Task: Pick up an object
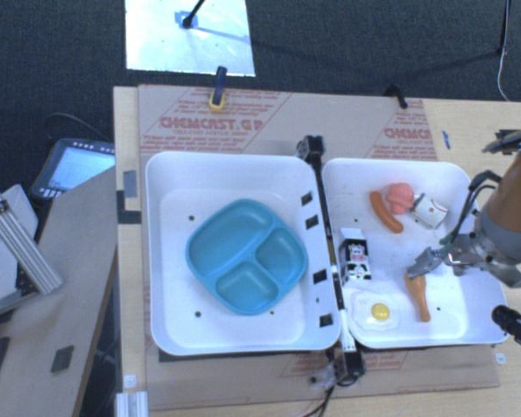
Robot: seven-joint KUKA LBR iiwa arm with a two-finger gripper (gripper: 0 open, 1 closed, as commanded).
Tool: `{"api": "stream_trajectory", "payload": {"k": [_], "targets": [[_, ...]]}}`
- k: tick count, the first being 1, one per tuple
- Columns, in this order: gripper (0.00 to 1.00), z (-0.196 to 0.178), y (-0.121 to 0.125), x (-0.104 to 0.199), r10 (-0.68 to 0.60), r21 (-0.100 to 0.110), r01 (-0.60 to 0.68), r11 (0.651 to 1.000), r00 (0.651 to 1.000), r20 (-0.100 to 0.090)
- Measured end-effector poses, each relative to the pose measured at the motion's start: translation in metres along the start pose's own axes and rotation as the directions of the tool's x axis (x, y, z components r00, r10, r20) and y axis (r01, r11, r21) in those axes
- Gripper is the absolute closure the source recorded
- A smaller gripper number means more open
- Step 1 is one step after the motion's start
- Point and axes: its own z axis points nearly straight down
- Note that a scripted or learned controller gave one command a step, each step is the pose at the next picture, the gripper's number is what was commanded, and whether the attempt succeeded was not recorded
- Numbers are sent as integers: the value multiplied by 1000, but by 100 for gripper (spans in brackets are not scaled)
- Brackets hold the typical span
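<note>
The right bin (pixel 456 170) holds several small toys. An orange carrot (pixel 419 298) lies near its middle, pointing toward the front. My gripper (pixel 427 261) reaches in from the right and hangs over the carrot's upper end, close to it or touching it. A fried egg (pixel 375 311) lies at the front left of the bin. A black-and-white cow carton (pixel 355 259) stands by the left wall. An orange sausage (pixel 385 211), a pink lump (pixel 400 196) and a small white cylinder (pixel 429 210) sit toward the back.
The left bin (pixel 169 233) holds a blue divided plate (pixel 246 255). A black divider (pixel 323 233) runs between the two bins. The grey arm (pixel 504 233) covers the right bin's right side. A tablet (pixel 69 170) lies off the bench at the left.
</note>
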Motion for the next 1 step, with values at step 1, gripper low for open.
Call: {"api": "stream_trajectory", "payload": {"k": [1], "targets": [[0, 44, 0, 0, 1, -2, -1, 1000, 1000, 1]]}}
